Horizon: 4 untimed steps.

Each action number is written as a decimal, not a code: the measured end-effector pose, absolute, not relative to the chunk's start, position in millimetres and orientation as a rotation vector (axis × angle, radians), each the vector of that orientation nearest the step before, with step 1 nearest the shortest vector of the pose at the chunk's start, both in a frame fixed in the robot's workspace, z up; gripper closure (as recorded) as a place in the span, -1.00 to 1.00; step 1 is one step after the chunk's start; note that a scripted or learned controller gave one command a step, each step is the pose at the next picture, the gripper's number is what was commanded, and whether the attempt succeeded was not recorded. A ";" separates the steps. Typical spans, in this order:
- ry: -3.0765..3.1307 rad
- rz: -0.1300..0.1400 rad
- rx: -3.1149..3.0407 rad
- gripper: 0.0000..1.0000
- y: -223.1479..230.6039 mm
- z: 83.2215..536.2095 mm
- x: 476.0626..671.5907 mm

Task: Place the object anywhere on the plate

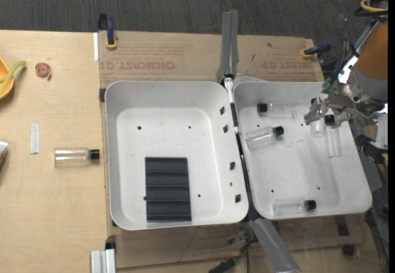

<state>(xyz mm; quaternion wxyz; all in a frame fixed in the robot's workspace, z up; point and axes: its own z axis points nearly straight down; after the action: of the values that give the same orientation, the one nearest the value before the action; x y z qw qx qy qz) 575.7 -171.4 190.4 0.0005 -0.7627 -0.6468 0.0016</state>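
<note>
The plate (166, 190) is a black ribbed slab lying flat in the left bin (123, 111), toward its front. In the right bin (345, 201) lie clear vials with black caps: one (265, 135) near the left wall, one (273, 107) at the back, and one (295, 207) by the front rim. My gripper (324, 125) hangs over the right bin's back right part, far from the plate. A clear tube shape with a dark top (332, 141) sits right under it; whether it is gripped or lying on the bin floor is unclear.
Another capped vial (75, 155) lies on the wooden bench left of the bins, beside a small white strip (34, 139). An orange object (5, 78) sits at the far left edge. Clamps (108, 32) hold cardboard behind the bins, and a grey bar (229, 43) stands between them.
</note>
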 end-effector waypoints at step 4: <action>-2.194 0.004 -2.248 -1.00 -222.5 439.0 539.7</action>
<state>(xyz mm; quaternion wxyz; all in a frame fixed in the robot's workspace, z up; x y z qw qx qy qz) 539.7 -222.5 439.0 0.0004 -0.7157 -0.6984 0.0014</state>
